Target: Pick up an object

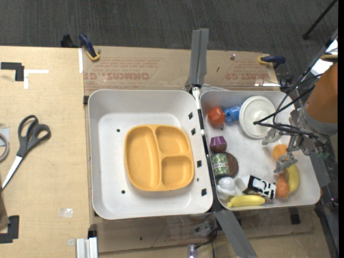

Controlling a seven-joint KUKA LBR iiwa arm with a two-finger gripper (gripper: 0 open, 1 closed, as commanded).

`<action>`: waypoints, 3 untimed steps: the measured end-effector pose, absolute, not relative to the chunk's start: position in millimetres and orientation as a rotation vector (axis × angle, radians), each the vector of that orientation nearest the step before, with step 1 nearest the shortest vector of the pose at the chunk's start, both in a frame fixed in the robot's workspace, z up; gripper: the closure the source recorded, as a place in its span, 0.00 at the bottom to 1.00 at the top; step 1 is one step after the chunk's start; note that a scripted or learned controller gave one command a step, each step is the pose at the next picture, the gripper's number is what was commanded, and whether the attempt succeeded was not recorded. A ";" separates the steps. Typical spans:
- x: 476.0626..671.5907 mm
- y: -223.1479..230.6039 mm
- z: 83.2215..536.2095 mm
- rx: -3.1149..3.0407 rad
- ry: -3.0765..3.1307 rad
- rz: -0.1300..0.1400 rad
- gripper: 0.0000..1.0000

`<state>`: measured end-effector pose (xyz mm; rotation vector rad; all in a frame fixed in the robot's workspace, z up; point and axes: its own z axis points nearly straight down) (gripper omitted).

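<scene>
The claw hovers in the right bin, beside an orange ball; finger state cannot be determined.

A yellow divided plate lay in the left bin. The gripper hung over the right bin, a banana at seven o'clock from it.

A dark grey carpeted floor is seen beyond the far edge of the bench. The light wooden bench is partly covered by a brown cardboard sheet, clamped at its far corners by blue clamps. Scissors are laid near the bench's left edge. Even, soft lighting is cast throughout.
</scene>
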<state>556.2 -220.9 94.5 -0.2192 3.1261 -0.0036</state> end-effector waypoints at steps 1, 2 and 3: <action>565.1 -220.8 95.2 -0.184 3.127 -0.003 0.00; 567.1 -220.5 106.2 -0.183 3.120 -0.005 1.00; 567.0 -220.4 106.1 -0.183 3.120 -0.005 0.00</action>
